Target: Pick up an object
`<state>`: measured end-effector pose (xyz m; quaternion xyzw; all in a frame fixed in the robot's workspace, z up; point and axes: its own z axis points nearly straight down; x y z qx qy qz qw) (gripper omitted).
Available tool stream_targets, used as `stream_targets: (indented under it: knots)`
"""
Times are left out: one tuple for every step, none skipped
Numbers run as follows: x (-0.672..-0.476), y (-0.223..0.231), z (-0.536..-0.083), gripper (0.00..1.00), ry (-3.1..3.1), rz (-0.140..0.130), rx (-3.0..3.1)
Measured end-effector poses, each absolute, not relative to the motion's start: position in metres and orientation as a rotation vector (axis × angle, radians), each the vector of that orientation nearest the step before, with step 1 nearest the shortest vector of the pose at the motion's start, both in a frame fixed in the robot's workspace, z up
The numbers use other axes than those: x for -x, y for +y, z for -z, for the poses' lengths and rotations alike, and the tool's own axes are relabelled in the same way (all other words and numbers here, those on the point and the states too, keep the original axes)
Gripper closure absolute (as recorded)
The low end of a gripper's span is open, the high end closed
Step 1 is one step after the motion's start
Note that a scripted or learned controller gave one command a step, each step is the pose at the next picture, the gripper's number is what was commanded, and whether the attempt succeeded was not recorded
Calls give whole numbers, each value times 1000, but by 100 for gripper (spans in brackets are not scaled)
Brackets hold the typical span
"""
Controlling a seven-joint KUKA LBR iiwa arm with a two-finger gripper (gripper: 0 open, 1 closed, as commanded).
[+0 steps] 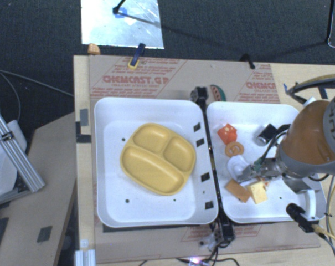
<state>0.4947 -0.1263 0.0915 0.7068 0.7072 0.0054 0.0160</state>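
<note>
The right bin [278,111] holds several small items: a red piece [227,132], a brown ring [233,148], a pale clear lump [236,163], a tan block [238,190] and a yellow cube [258,193]. My gripper [248,173] is low in this bin, reaching in from the right under the orange-banded wrist [314,137]. Its tip sits between the pale lump and the tan block, just left of the yellow cube. The wrist hides the bin's right side.
The left bin [109,148] carries a yellow divided plate [157,157]. A black divider with clips [207,154] runs between the bins. A small black and silver item [266,132] lies near the back of the right bin. Cardboard [156,79] lies under both.
</note>
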Motion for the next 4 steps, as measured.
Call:
stream_targets:
  knots:
    - [-562, -93, -99, 0, 2222, -6, -2212]
    - [-522, -186, -91, 0, 2217, -21, -2204]
    - [-494, -151, -92, 0, 2201, -14, -2194]
    - [-497, -208, -136, 0, 2219, -1, -2219]
